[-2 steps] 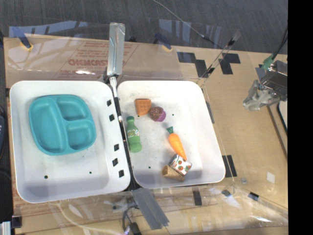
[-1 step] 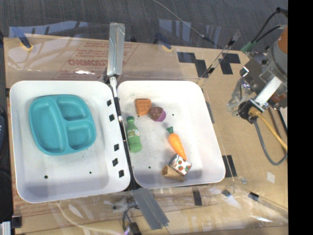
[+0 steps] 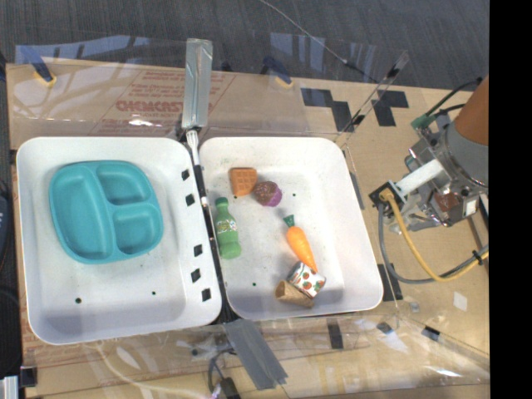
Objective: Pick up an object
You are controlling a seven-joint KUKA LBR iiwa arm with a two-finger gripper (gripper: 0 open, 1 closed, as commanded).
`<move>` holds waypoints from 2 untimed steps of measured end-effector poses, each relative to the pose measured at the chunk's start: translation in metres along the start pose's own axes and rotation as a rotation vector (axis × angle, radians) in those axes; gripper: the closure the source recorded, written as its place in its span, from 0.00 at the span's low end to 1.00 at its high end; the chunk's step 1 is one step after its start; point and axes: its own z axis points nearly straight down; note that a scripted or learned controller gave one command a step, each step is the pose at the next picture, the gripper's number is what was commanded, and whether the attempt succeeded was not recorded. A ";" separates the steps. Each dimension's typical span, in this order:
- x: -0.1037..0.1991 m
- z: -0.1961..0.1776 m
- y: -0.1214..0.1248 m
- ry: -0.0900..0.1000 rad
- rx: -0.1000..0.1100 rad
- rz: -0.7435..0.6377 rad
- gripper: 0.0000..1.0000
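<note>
Cardboard-covered bench surface is being occupied by two white bins; the left bin (image 3: 33,306) is holding a teal divided tray (image 3: 105,209), the right bin (image 3: 353,248) a carrot (image 3: 299,243), a green bottle (image 3: 227,229), a waffle piece (image 3: 243,180), a purple item (image 3: 267,194) and a strawberry-printed carton (image 3: 304,282). Beyond that bin's right rim, the gripper (image 3: 440,202) is being held; its state cannot be told. The carrot is lying leftward of it, long axis slanting far-left to near-right, judged the nearest pick.
</note>
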 end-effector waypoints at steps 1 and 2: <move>-0.005 -0.104 0.016 0.005 -0.008 -0.708 1.00; 0.041 -0.103 -0.057 0.002 -0.004 -1.102 1.00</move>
